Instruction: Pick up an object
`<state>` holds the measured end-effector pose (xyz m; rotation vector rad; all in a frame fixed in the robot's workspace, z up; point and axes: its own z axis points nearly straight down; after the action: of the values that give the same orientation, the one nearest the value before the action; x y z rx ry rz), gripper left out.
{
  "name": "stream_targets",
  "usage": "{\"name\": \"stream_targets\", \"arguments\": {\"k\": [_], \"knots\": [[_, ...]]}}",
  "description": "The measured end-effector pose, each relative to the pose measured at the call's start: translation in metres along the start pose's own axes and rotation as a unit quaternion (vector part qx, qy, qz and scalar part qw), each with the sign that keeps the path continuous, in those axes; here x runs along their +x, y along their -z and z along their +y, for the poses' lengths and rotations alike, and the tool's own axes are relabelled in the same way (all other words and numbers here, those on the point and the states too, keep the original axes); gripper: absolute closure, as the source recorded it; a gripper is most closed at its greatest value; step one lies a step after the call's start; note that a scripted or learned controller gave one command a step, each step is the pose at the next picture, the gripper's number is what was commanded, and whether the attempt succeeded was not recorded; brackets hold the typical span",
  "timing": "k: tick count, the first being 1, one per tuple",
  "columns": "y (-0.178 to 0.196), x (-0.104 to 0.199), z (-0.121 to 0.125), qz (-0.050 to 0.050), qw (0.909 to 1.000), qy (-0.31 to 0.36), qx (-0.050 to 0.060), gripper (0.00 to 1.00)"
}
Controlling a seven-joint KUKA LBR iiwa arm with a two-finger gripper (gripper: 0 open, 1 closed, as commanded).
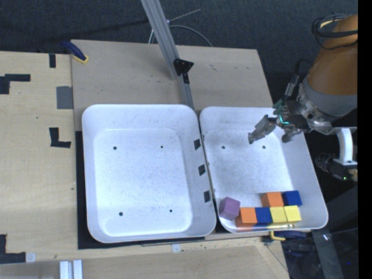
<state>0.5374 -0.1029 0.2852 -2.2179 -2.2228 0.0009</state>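
Gripper [271,131] spread wide — nothing held; above right bin [244,161].

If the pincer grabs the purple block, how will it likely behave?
The purple block looks rigid with flat faces, so it probably won't roll. It sits apart from the other blocks, near the bin wall, which may crowd one finger. It is probably light.

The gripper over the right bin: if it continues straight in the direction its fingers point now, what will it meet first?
The gripper points down and toward the view's left, so it would probably first meet the bare floor of the right bin. The blocks lie off that line. Its height is hard to judge.
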Motion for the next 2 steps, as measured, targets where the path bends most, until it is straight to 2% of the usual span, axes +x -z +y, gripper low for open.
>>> {"name": "stream_targets", "arguments": {"k": [1, 2], "knots": [[-0.098, 0.030, -0.018, 0.000, 1.0000, -0.001, 0.005, 0.00], [-0.185, 0.011, 0.003, 0.000, 1.0000, -0.001, 0.004, 0.00]]}}
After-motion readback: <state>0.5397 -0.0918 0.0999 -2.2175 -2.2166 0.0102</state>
